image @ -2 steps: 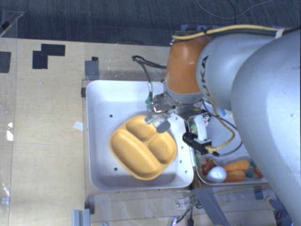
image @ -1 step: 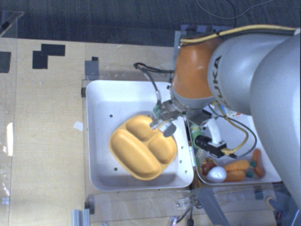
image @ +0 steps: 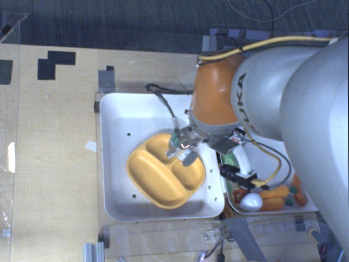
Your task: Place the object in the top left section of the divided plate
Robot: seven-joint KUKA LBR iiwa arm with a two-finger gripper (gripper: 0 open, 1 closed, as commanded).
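1. Nearest the camera, the right bin (image: 240, 209) holds loose toys: a white egg (image: 251, 202) and orange carrots (image: 275, 197), with something green (image: 231, 160) further back. Judging by this, the supply is untouched apart from whatever the arm may carry.
2. In the left bin (image: 112, 162), the yellow plate (image: 163, 171) lies tilted, with 1 large section and 2 smaller ones; all 3 look bare.
3. The gripper (image: 182, 146) hovers over the ridge between the 2 smaller sections. Whether it is wide, narrow or holding the object, I cannot tell; nothing shows clearly there.
4. Judgement: the placing is not yet visibly done, and an object resting in the top left section remains to be seen.
5. Farthest, the tabletop (image: 54, 124) bears black marks (image: 54, 64).
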